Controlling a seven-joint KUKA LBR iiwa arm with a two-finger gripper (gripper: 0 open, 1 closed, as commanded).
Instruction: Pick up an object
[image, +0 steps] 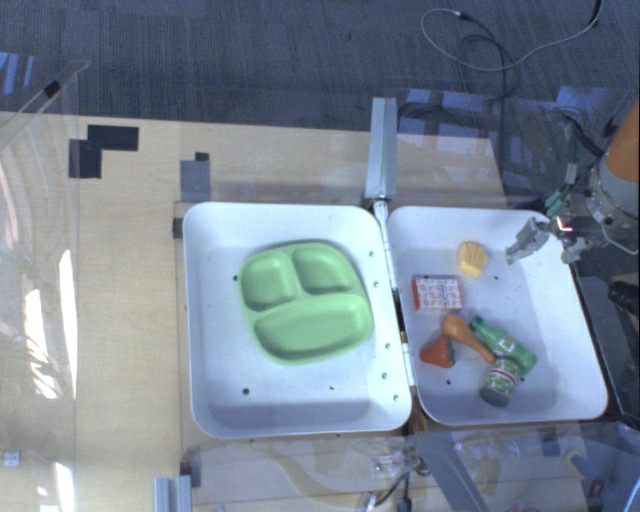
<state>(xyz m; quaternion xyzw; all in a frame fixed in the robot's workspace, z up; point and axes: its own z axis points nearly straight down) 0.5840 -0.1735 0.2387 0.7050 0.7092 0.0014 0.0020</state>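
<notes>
Lying in the right bin (585, 400): a green bottle (503, 344), tilted.

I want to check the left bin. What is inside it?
Inside the left bin lies one green divided plate, its three compartments bare. The bin floor under the plate is covered, so anything beneath cannot be seen.

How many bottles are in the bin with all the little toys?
2, both in the right bin. A green bottle lies toward the near right, and a second bottle lies just below it, touching. None looks hidden.
</notes>
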